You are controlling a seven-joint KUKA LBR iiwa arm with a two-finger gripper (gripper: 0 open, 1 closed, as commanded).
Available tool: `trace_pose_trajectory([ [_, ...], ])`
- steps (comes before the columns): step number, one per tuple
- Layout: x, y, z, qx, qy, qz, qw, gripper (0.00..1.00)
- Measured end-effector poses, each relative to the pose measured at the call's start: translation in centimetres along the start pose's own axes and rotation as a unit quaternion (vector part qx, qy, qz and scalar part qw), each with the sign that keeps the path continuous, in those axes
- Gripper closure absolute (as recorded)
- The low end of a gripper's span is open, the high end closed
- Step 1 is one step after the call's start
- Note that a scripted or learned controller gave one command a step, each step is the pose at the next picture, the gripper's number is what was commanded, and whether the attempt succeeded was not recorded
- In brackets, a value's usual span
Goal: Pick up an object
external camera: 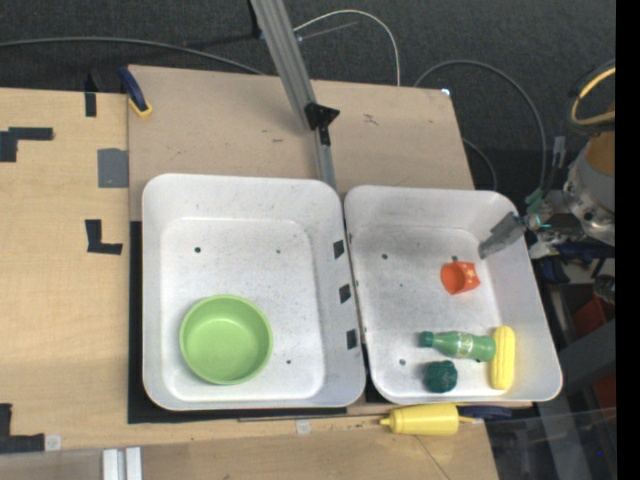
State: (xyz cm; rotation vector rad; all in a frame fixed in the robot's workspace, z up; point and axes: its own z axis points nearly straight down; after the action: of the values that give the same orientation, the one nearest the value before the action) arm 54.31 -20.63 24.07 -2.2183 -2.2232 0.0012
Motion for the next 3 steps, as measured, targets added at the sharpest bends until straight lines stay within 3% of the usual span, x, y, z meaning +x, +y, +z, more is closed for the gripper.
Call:
trace_pose_trajectory([
  [1,0.0,0.0,0.0,0.0,0.0,0.0,1.0,0.0],
  [3,0.5,0.5,9.1,0.002,0.0,0.0,1.0,0.0],
])
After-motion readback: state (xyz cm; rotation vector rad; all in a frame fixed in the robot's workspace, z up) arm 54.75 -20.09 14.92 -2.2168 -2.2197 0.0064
